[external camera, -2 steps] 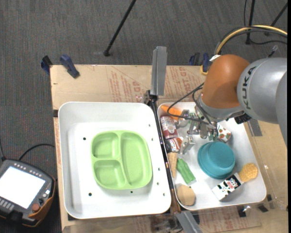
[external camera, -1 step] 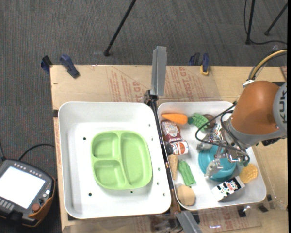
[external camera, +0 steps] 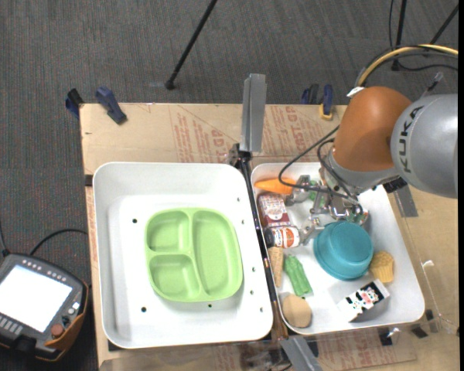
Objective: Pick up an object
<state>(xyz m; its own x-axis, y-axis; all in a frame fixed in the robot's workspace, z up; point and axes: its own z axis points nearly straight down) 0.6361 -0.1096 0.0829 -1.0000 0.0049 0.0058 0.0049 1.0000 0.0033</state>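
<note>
My gripper (external camera: 325, 207) hangs low in the right bin (external camera: 406, 284), just above the teal bowl (external camera: 344, 251); finger state I cannot tell.

A brown cardboard-covered tabletop (external camera: 178, 126) carries blue clamps (external camera: 110, 103) along its far edge; a handheld control pendant with a pale screen (external camera: 29, 304) lies on dark carpet (external camera: 100, 29).

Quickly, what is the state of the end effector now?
End effector: above the right bin, near the blue bowl; open or closed cannot be told.
</note>
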